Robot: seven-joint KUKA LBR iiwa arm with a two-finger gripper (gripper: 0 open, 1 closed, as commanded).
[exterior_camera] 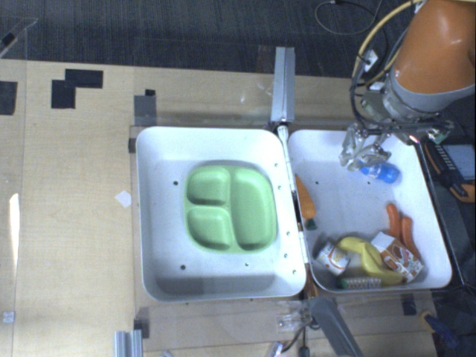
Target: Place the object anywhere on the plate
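Wood-toned surface (67,222) carries two shallow white bins side by side; all places below are given relative to the green plate (229,207). The left bin (160,274) holds the plate, a three-compartment tray lying flat near the bin's centre with nothing on it. The right bin (335,199) sits just beside the plate's bin, on the side from which the arm (435,47) enters.

The arm, grey with an orange band, stands over the far corner of the right bin, well apart from the plate. The hand (364,151) points down into that bin. A small blue object (381,172) lies just beside the hand, on the side away from the plate, and appears to touch the bin floor. Whether the hand is parted or closed cannot be told, and no object is seen in its grip.

Judgement: the blue object is the likely task item; its long axis runs roughly across the bin. Transfer requires travel across the raised divider (286,192) between the bins.

Other items: an orange carrot-like piece (303,199) against the divider, a yellow banana (366,256), a small carton (401,259), a small can (332,258) and an orange-red piece (400,223) along the near and outer edge.
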